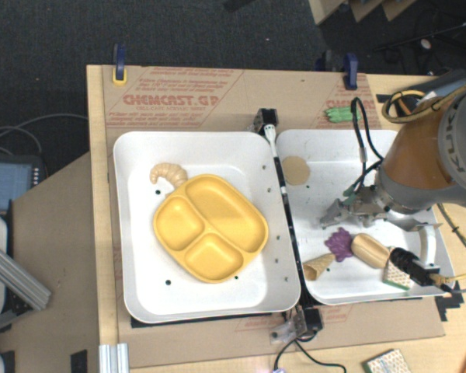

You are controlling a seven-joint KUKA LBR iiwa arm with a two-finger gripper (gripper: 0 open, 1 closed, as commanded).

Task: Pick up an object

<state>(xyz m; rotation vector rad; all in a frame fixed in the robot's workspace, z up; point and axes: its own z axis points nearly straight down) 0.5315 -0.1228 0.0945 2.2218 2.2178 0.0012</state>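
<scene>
My gripper (335, 214) hangs over the middle of the right bin (326, 150), just above a small purple toy (339, 243). Nothing shows in its grasp. Next to the purple toy lie a tan cylinder-shaped piece (370, 249) to its right and a small tan cone (318, 266) below it to the left. A flat round tan disc (296, 170) rests near the right bin's upper left corner. In the left bin (132, 231) a yellow divided plate (210, 226) lies flat, with a pale croissant-shaped toy (168, 174) at its upper left.
A black divider strip (279, 189) runs between the two bins. A small green object (338, 115) lies on the brown board behind the right bin. The arm's orange band (419, 158) looms over the right bin's far right side.
</scene>
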